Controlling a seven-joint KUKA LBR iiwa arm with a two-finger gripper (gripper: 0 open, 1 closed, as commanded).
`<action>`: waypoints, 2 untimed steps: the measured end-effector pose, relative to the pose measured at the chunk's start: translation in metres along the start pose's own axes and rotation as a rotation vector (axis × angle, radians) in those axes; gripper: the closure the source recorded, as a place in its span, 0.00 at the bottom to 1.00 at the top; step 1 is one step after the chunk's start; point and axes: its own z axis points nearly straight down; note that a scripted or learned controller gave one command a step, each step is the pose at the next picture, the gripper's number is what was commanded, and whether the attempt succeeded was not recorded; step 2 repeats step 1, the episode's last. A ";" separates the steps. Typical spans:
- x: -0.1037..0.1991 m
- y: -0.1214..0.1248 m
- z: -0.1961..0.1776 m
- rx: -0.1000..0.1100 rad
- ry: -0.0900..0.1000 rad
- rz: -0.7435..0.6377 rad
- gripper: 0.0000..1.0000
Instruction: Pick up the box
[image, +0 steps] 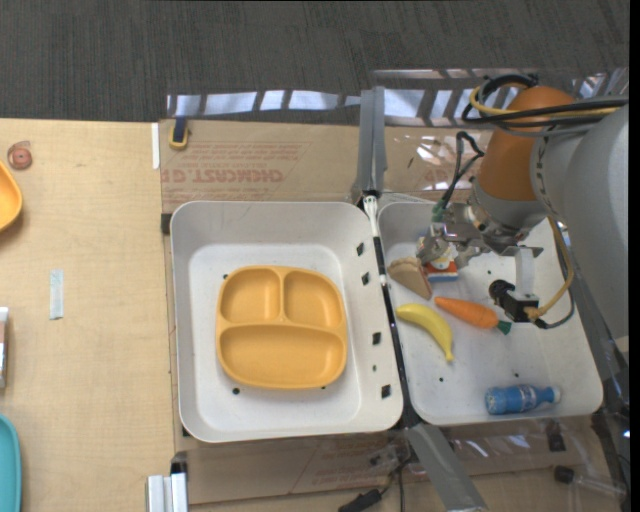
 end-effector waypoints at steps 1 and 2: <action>0.040 0.008 -0.130 -0.001 0.001 -0.088 1.00; 0.040 0.008 -0.130 -0.001 0.001 -0.088 1.00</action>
